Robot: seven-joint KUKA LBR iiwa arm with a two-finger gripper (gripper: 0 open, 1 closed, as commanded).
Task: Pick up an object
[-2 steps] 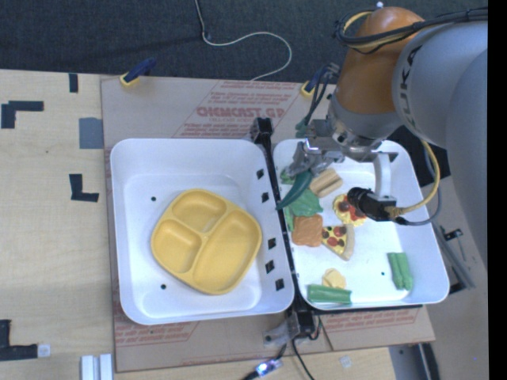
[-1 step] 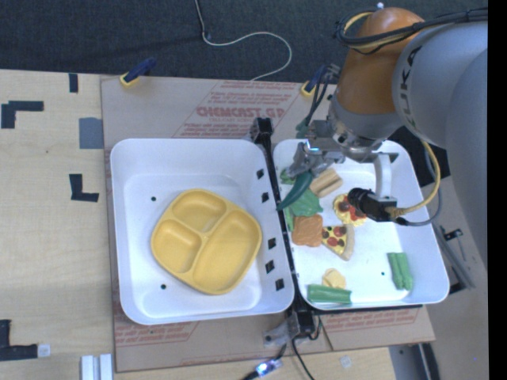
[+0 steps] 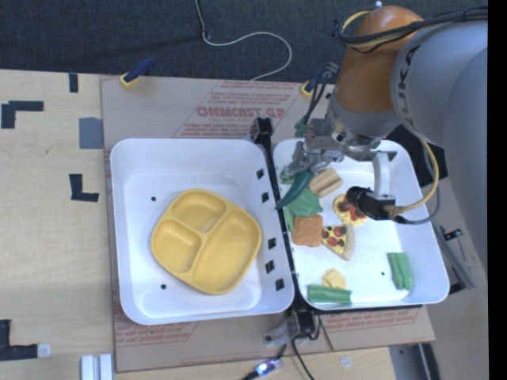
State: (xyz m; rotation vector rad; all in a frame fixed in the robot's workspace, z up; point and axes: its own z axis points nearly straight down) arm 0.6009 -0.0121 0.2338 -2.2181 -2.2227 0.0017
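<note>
We can't tell how the gripper (image 3: 305,167) is set; the green leaf (image 3: 302,197) looks light and bendy, so we pinch its middle.

On my feed the left white bin (image 3: 127,212) sits centre-left and carries a yellow divided plate (image 3: 207,240) with three compartments, lying flat. Both bins rest on a brown cardboard sheet (image 3: 214,113) printed with red lettering, spread over the pale wooden table (image 3: 47,236). I see black tape marks (image 3: 79,187) along the left of the frame. Across the top runs dark carpet (image 3: 95,18), with a thin white cable (image 3: 245,42) looping over it.
</note>
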